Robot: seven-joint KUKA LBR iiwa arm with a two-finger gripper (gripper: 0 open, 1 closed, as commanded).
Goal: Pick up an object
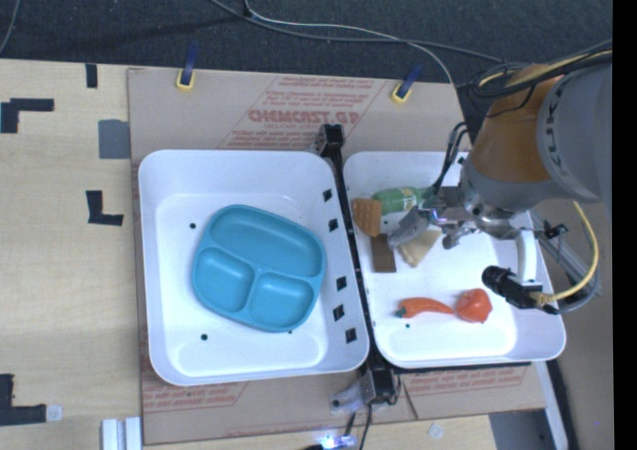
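Note:
The right bin (532, 343) holds several small items. A green object (396, 200) lies at its back left, beside a tan block (365, 216) and a dark brown block (383, 255). A beige wedge (417, 250) lies just below my gripper (430, 226), which hangs low over the bin's middle, close above the wedge and the green object. An orange carrot (426, 308) and a red tomato-like piece (475, 306) rest toward the bin's front, apart from the gripper. I see nothing lifted off the bin floor.
The left bin (164, 179) contains a blue divided plate (259, 267). A black divider strip (343, 239) runs between the bins. The arm's orange band (508, 134) and grey body cover the right bin's back right corner. Cables trail along the far side of the bench.

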